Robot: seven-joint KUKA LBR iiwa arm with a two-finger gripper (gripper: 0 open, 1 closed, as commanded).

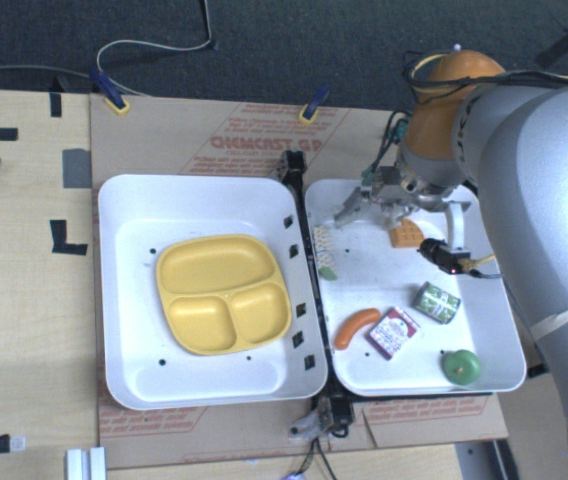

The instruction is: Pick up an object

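Note:
My gripper (400,218) hangs over the far part of the right bin (484,268) and stands open, one finger (348,210) reaching left and the other (454,224) to the right. A small tan-orange piece (404,234) lies on the bin floor between them; nothing is lifted. Nearer the front lie an orange sausage-shaped toy (356,328), a magenta packet (392,333), a green can (436,302) and a green apple (461,366).
The left bin (124,268) holds a yellow divided plate (224,293). A small pale item (325,264) rests by the right bin's left wall. The big grey arm (534,198) covers the right bin's right side. Black clips line the divider between the bins.

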